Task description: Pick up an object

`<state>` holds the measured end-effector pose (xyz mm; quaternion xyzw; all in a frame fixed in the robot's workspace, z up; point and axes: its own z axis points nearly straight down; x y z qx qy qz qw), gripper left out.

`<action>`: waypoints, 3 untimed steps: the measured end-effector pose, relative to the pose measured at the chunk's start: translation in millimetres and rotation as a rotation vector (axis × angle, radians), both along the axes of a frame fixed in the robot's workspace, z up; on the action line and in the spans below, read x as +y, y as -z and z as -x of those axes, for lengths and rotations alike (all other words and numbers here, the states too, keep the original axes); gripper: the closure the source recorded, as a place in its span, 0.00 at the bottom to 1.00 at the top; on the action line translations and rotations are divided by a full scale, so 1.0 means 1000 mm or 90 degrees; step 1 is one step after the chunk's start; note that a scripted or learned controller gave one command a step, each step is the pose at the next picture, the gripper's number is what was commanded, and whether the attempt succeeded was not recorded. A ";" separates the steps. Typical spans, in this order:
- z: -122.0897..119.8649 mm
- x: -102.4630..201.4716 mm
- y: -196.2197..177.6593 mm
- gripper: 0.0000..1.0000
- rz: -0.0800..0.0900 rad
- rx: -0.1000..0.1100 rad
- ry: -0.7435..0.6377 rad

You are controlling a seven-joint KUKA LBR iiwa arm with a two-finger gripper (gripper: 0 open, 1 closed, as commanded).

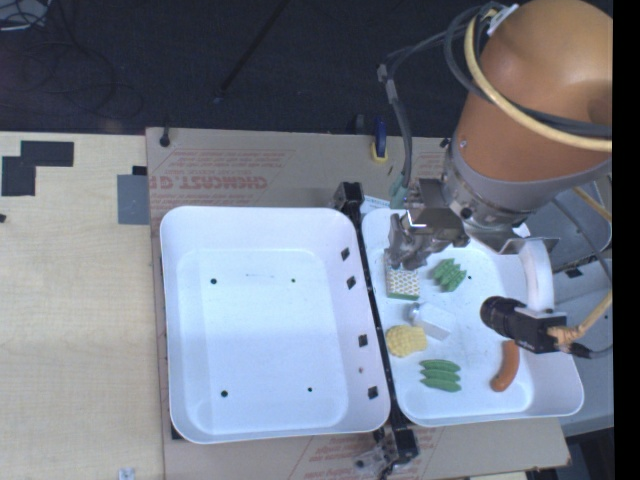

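Peas: two pods [448,274] [440,374]; one corn cob [405,341]; one sausage [505,367].

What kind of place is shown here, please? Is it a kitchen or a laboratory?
Probably a robotics lab bench, not a kitchen: a KUKA arm reaches over two white bins, and toy foods, such as a corn cob, lie in the right bin.

The big arm [540,98] comes in from the right side. Its round orange part sits high up and looks very large. Under it is a grey wrist [480,193]. The wrist points down and to the left. At its end the dark gripper [405,253] hangs low, pointing straight down.
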<state>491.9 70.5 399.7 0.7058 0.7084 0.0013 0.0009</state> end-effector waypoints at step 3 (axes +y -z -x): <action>0.016 0.165 -0.138 1.00 0.000 0.003 -0.001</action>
